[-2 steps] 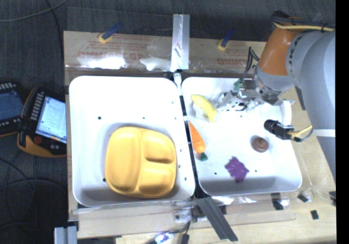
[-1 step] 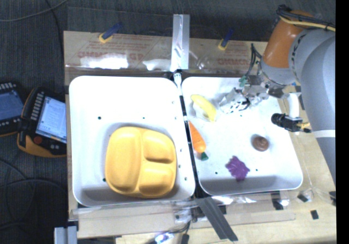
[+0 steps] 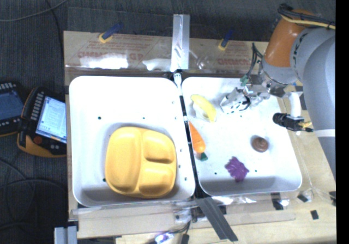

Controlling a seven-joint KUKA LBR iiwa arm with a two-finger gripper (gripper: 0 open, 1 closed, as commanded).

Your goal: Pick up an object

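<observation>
From above I see the arm (image 3: pixel 305 58) reaching in from the upper right, its jaws (image 3: pixel 235 102) low in the right bin (image 3: pixel 283 183); whether they are open I cannot tell. Candidate objects lie spread apart there for easy picking: yellow banana (image 3: pixel 203 108) just left of the jaws, carrot (image 3: pixel 197 140), brown piece (image 3: pixel 260 143), purple toy (image 3: pixel 236 168). A yellow tray (image 3: pixel 141 160) occupies the left bin (image 3: pixel 87 107).

Faint reddish lettering across the clear plastic sheet (image 3: pixel 128 52) behind the bins (too washed out to read), and small print on the lit screen of the handheld controller (image 3: pixel 50 120) at far left, likewise too small to make out.
</observation>
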